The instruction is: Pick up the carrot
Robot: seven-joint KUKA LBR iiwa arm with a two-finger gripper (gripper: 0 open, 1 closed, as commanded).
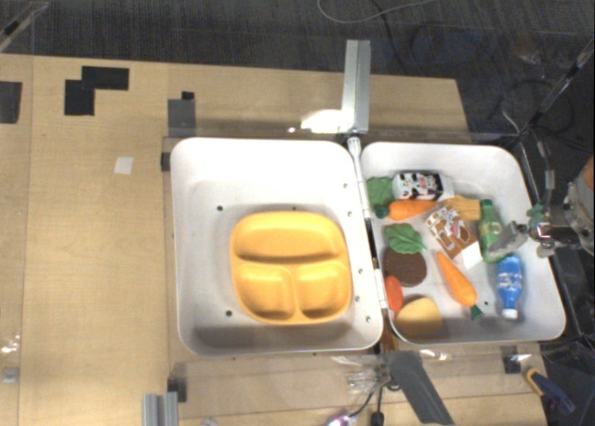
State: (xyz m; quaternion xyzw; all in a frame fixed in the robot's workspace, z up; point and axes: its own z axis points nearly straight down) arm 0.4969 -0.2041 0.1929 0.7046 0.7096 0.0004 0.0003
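In the camera view, the 2 white bins sit side by side in the lower middle of the frame. The left bin [195, 229] holds a yellow divided tray [290, 264]. The right bin [521, 178] holds a crowd of toy foods.

2 carrots are there. One carrot [456, 281] lies in the lower middle part of the right bin, with its long axis slanting from upper left to lower right and its green top at the lower right end. It lies just beside a brown round piece [405, 267] on its left and below a small printed carton [452, 229]. A second carrot [415, 210] lies higher, nearly horizontal, between a green leafy piece [379, 193] and the carton.

The gripper [544, 229] is at the right edge of the frame, by the right wall of the right bin. It is blurred and small, so I cannot tell how it is set, and nothing is seen in it. A blue bottle [509, 286] lies between it and the slanted carrot.

From the gripper, the slanted carrot lies to the left and a little lower. I judge this one the nearer target, and closing across its slanted axis would suit best.
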